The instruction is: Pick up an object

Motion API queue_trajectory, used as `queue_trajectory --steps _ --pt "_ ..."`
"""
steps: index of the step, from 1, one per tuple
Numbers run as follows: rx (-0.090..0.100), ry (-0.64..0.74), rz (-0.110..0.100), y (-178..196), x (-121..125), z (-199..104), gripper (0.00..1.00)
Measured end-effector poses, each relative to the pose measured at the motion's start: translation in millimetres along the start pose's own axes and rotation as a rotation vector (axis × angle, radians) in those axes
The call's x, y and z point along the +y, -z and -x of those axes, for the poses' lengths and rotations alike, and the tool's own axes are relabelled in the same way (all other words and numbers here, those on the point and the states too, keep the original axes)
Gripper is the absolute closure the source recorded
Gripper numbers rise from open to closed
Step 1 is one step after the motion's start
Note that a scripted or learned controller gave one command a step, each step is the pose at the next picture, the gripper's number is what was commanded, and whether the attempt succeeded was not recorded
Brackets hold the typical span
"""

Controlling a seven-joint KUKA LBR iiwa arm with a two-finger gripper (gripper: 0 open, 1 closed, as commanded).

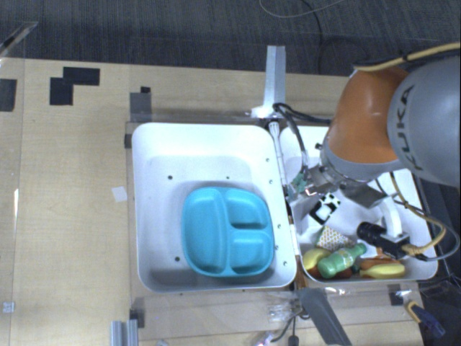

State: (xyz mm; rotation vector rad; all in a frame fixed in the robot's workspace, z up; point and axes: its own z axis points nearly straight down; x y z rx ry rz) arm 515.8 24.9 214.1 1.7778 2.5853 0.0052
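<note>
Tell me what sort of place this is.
Probably a robotics lab set up for grasping trials. A grey and orange arm reaches over two white bins fixed to a wooden bench; one holds a blue tray, the other toy food. Cables trail across the floor.

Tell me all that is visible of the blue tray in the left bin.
The blue tray is a light blue, rounded rectangle that looks like smooth plastic. It has three compartments: one long one on its left and two smaller ones on its right. It lies flat on the floor of the left bin, toward the near right corner. Nothing lies in it.
</note>
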Motion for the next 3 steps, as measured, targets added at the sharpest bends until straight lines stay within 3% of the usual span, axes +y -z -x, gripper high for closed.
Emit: queue_trajectory --steps 1,2,3 --pt "-0.001 -0.113 0.001 35.4 -20.7 -15.6 1.00" --pt "-0.002 -0.413 -0.001 51.7 -32.7 16.3 1.00" --pt "0.000 -0.427 -0.003 -24.9 -47.3 44.1 1.00"
